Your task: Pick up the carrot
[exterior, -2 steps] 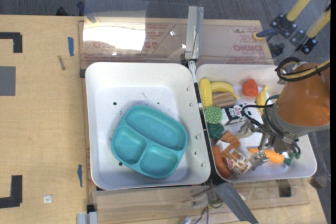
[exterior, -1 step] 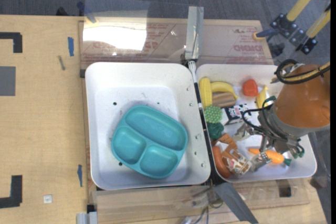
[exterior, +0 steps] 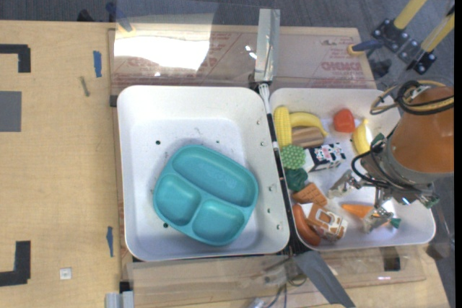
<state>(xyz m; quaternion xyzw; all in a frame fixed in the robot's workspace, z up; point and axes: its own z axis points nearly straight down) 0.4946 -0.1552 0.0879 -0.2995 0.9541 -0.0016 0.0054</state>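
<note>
The carrot (exterior: pixel 358 210) is small and orange, with a green top pointing right, and lies flat near the front of the right bin (exterior: pixel 422 231). My gripper (exterior: pixel 359 203) hangs under the arm's orange band (exterior: pixel 427 139), low over the bin and right at the carrot. One metal finger (exterior: pixel 339 187) shows to the carrot's upper left and the other finger (exterior: pixel 377 218) at its right end. The fingers stand apart, so the gripper is open, and the carrot still rests on the bin floor.
The right bin also holds a corn cob (exterior: pixel 282 125), banana (exterior: pixel 307 119), red tomato (exterior: pixel 343 119), milk carton (exterior: pixel 328 155), broccoli (exterior: pixel 292 156), sausage (exterior: pixel 303 223) and a snack pack (exterior: pixel 329 221) close to the carrot's left. A teal divided plate (exterior: pixel 206 192) sits in the left bin (exterior: pixel 137 155).
</note>
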